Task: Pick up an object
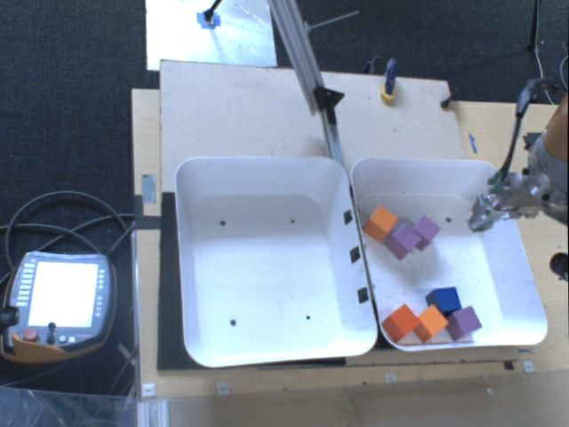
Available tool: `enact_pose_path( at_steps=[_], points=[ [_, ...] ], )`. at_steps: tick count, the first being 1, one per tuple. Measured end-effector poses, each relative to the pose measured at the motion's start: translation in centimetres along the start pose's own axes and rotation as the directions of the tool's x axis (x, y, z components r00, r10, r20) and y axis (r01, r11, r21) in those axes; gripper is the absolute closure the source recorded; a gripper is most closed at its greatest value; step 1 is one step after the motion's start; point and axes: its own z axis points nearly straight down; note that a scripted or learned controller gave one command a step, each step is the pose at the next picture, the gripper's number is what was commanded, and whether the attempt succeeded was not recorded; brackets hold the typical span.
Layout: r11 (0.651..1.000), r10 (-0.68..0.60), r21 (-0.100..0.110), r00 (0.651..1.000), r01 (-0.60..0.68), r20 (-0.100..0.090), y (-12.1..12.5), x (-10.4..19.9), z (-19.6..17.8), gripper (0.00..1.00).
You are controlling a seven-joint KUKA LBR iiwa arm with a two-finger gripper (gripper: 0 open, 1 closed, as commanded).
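The right bin holds several small blocks. An orange block and two purple blocks cluster near its back left. At its front sit a blue block, two orange blocks and a purple block. My gripper hangs over the bin's right side, near the back rim, well to the right of the nearest purple block. Nothing shows in its grasp.
The left bin stands beside the right one. A slanted metal pole crosses the board behind the bins. A teach pendant with cables lies at the far left. A yellow clamp sits at the board's back edge.
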Motion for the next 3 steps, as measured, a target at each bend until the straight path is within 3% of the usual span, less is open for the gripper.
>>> enact_pose_path(
  at_steps=[3],
  points=[
    [1.000, 0.001, 0.004, 1.000, -0.001, -0.001, 2.7, 14.2, 1.6, 1.00]
  ],
)
